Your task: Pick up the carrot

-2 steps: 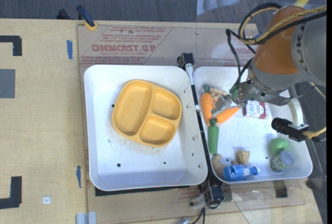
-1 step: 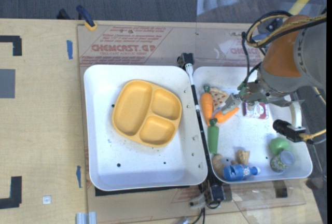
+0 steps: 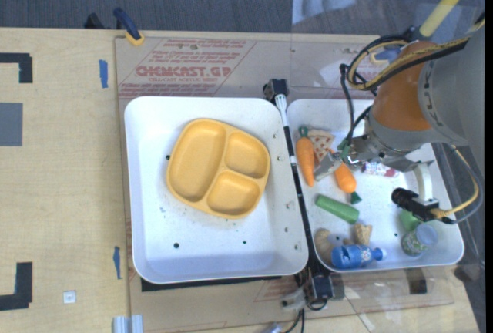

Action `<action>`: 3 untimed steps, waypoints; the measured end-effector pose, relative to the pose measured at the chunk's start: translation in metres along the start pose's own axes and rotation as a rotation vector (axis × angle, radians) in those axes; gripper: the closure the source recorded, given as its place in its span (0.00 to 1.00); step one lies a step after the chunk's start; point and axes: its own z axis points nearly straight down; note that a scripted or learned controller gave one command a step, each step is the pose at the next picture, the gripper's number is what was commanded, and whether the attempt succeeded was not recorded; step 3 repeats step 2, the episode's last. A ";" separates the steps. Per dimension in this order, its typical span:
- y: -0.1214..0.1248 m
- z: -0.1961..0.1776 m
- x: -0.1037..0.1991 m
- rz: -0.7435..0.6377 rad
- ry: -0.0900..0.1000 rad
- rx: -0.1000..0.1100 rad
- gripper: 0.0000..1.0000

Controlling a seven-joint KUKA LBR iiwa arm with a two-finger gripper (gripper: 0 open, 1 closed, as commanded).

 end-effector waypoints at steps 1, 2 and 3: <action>0.003 -0.013 -0.001 -0.002 -0.004 -0.006 1.00; -0.005 -0.097 0.087 0.262 0.003 0.008 1.00; -0.005 -0.097 0.087 0.262 0.003 0.008 1.00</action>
